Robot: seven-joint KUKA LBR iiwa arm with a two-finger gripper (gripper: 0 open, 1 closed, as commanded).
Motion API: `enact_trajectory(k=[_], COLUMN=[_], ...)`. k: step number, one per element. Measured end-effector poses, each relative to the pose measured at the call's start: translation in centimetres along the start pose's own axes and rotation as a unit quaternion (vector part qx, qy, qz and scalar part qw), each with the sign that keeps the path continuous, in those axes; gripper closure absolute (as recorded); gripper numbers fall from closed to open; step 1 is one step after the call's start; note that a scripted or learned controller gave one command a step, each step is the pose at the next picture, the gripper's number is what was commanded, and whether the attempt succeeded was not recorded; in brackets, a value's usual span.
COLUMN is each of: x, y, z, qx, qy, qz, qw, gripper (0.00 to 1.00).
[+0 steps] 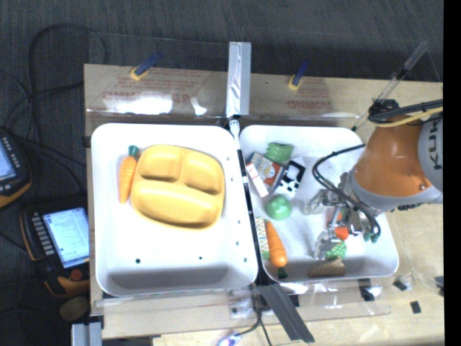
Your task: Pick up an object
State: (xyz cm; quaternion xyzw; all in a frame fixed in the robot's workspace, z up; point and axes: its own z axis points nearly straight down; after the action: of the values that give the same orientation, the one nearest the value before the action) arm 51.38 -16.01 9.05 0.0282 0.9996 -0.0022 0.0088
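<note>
My gripper hangs low over the right part of the right bin, below the orange wrist band. Right under it lie a small orange piece and a small green piece, and whether either one is held is unclear. A green ball and a carrot lie to its left, apart from it. Further back in this bin are a green cylinder, a printed packet and a black-and-white block.
A flat brown piece lies by the right bin's front wall. The left bin holds a yellow divided tray with a second carrot beside it. A metal divider separates the bins. Cables loop near the wrist.
</note>
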Motion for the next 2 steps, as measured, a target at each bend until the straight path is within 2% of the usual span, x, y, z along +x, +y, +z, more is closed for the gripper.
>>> enact_trajectory(k=[1, 2], x=[-8.5, -4.7], y=[0.8, -4.7], z=[0.2, 0.2], qx=[0.0, 0.0], qy=[0.001, 0.003], qz=[-0.057, -0.044], qw=[0.9984, 0.999], gripper=[0.0, 0.0])
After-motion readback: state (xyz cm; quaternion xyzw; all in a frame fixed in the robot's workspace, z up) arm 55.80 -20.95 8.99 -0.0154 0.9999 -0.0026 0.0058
